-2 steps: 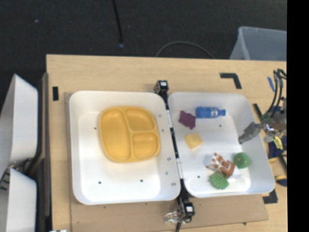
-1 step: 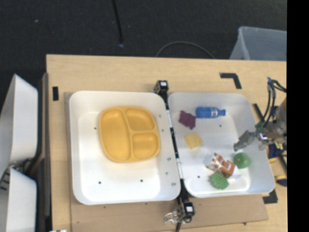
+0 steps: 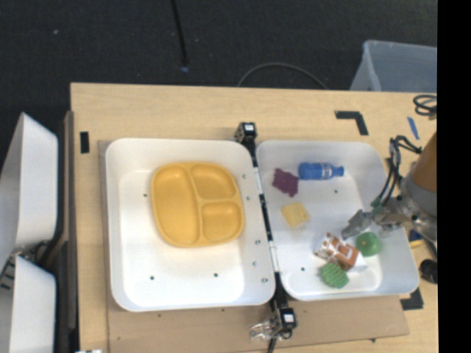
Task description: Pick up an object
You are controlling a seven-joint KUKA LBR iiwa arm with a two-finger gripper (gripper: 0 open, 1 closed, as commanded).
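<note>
The right bin [image 3: 309,153] holds several small objects. A blue bottle [image 3: 320,170] lies on its side near the back, with a purple piece [image 3: 285,182] to its left. A pale yellow piece [image 3: 296,214] sits mid-bin. Toward the front lie a red-and-white object [image 3: 338,251], a green ridged piece [image 3: 334,275] and a round green object [image 3: 369,243]. My gripper [image 3: 372,229] reaches in over the bin's right side. It is open and sits just above the round green object, with nothing held between its fingers.
The left bin [image 3: 118,219] holds a yellow divided plate [image 3: 197,202]. A clamp [image 3: 246,132] sits on the rail between the bins at the back and another [image 3: 272,323] at the front. A pale blue tub [image 3: 397,65] stands beyond the bench's back right corner.
</note>
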